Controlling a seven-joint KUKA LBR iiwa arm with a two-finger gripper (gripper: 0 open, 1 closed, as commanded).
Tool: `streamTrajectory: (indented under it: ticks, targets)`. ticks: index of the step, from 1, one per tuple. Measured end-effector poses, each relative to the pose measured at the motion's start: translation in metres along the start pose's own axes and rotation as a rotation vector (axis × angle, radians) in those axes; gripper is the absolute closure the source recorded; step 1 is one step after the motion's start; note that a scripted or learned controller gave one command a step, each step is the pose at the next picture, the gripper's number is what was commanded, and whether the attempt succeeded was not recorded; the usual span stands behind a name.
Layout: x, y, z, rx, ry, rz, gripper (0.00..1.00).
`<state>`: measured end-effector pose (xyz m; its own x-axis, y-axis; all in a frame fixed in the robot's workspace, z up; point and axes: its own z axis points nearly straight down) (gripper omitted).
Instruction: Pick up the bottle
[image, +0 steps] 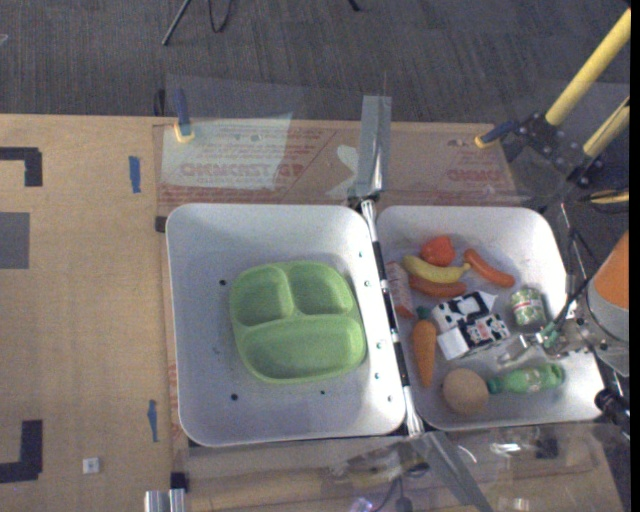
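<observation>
Approach step: pincer (540, 340) hovers low in the right bin (545, 225), just above the green bottle (527, 379) lying at lower right (can't tell its opening). Next: descend, straddle the bottle, close.

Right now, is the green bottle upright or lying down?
Lying down. The green bottle rests on its side on the right bin floor, long axis horizontal, beside the potato.

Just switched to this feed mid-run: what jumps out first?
A bright green divided plate sits alone in the left bin. The right bin is crowded with toy food: banana, carrot, cow-patterned carton. The green bottle lies on its side near that bin's front right, with the gripper just above it.
</observation>
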<state>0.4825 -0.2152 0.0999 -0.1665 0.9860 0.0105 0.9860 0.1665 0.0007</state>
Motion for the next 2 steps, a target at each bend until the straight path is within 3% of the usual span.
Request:
streamTrajectory:
  ticks: [1, 2]
  targets:
    - [-0.0015, 0.0005, -0.0101, -0.003, -0.005, 0.001, 1.00]
    - [-0.0008, 0.0006, -0.0100, -0.002, -0.004, 0.001, 0.00]
